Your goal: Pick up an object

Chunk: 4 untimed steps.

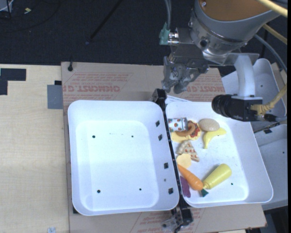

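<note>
End effector (178, 81): raised above the cardboard sheet (111, 84), just behind the back rim of the right bin (262, 178) and near the divide between the two bins. It points down. How far it is open cannot be told from this angle, and no object can be made out in its grasp.

Candidate objects all lie in the right bin, crowded toward its left half:
- small can (177, 124) with a red and white label, at the back left, nearest the end effector
- red item (192, 128) just beside the can; kind not clear
- beige oval piece (208, 124), touching or almost touching the red item
- banana (212, 137) in front of the oval piece, curved
- pale speckled wedge (188, 147) near the middle left
- yellow flat piece (184, 160) just in front of the wedge
- carrot (190, 177) lying at a slant, running from the yellow piece toward the front
- purple item (185, 188) along the left wall beside the carrot, partly hidden
- yellow-green oblong piece (216, 176) with a dark tip, its tip end close to the carrot's lower end

The left bin (70, 149) sits side by side with the right one, their rims meeting. Both rest on the cardboard sheet, which lies on the light wood worktop (24, 154).
</note>
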Motion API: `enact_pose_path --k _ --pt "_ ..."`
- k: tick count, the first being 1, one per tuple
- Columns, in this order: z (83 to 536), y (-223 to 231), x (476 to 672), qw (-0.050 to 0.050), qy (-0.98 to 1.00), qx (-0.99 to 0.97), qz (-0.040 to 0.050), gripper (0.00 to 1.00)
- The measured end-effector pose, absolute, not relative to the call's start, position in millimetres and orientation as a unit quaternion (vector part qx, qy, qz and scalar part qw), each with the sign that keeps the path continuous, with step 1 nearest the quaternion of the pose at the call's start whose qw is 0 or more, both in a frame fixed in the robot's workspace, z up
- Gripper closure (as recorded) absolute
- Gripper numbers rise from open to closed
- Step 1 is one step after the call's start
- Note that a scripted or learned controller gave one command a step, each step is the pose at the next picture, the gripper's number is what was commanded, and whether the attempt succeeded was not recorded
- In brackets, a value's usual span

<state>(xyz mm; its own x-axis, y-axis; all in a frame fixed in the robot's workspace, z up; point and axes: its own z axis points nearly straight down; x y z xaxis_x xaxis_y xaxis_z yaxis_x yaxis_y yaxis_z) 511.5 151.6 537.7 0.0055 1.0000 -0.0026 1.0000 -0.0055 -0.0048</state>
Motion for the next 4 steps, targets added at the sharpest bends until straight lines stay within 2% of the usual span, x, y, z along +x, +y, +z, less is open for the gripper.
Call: enact_pose_path --k 1,2,3,4 --pt "537.7 90.1 494.3 0.001 -0.705 -0.709 0.0022 1.00" --pt "537.6 22.5 500.2 0.001 -0.705 -0.709 0.0023 1.00" --pt "536.8 164.7 505.6 0.002 -0.713 -0.702 0.0006 1.00" --pt "537.0 204.7 490.8 0.001 -0.709 -0.705 0.0014 1.00"
